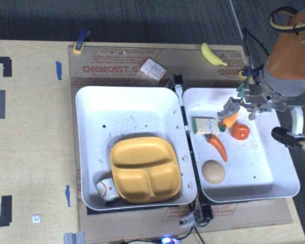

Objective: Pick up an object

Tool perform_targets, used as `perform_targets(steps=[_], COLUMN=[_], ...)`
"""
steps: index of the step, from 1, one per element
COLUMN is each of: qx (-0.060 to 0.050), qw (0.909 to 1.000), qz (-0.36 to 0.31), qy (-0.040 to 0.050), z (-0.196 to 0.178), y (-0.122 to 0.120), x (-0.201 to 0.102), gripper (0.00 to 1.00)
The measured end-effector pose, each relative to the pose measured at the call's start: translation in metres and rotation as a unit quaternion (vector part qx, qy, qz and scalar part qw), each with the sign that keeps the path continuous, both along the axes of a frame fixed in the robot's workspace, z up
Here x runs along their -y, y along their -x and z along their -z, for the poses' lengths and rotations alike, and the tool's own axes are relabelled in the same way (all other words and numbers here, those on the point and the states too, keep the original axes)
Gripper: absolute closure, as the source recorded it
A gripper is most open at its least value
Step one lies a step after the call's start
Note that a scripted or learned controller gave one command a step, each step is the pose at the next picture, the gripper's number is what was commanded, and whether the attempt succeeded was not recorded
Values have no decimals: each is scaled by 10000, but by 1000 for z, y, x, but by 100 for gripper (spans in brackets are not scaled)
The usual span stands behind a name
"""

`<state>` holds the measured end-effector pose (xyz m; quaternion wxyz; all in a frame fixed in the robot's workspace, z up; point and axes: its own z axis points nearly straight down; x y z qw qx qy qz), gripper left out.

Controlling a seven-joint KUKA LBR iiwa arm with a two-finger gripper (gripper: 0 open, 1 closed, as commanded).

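Observation:
My gripper (240,113) hangs over the back of the right bin (274,184), its fingers apart with nothing between them. Just under its left finger lies a small orange carrot (229,120) with a green tip. A red tomato (240,131) sits right in front of the gripper. A red chili pepper (217,147) lies slanted near the bin's middle, and a green-and-white packet (205,124) rests to the left of the carrot. A tan round bun (213,171) sits toward the front.
The left bin (91,105) holds a yellow divided tray (145,168) and a small white cup (106,189) at its front left corner. Behind the bins, a yellow banana (212,55) and a small card (152,69) lie on cardboard.

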<state>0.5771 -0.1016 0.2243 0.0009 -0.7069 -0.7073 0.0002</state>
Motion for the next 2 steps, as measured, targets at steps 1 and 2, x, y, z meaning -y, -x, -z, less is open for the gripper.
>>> perform_targets(steps=[1, 2], qx=[14, 28], qw=[10000, 10000], qz=[7, 12], qy=[6, 12], z=[136, 127], y=[44, 43], x=[29, 29], gripper=[0, 100])
